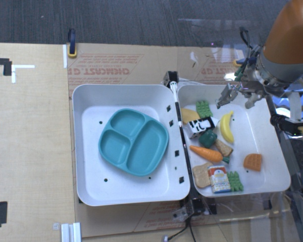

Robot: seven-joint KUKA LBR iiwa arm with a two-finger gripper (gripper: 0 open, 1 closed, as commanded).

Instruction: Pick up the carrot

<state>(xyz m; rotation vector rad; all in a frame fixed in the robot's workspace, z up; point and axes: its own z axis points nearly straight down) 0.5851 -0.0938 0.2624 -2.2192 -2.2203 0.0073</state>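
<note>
At the lower right of the frame, the carrot point(206, 153) lies in the right bin point(278, 178), between a slice of bread point(201, 175) below and a banana point(226, 127) above it. Left, a teal plate point(134, 141) sits in the left bin point(86, 150). Farther up at the right, the gripper point(239, 99) hangs over the bin's top edge, fingers apart, gripping nothing.

Wooden bench point(30, 160), cardboard sheet point(121, 67), two white bins point(86, 150)

The orange carrot point(206, 153) lies hemmed in: a dark green round vegetable point(208, 138) touches above, a tan bread slice point(223, 148) crowds its right. White bin floor point(257, 127) right of the yellow banana point(226, 127) lies open.
</note>
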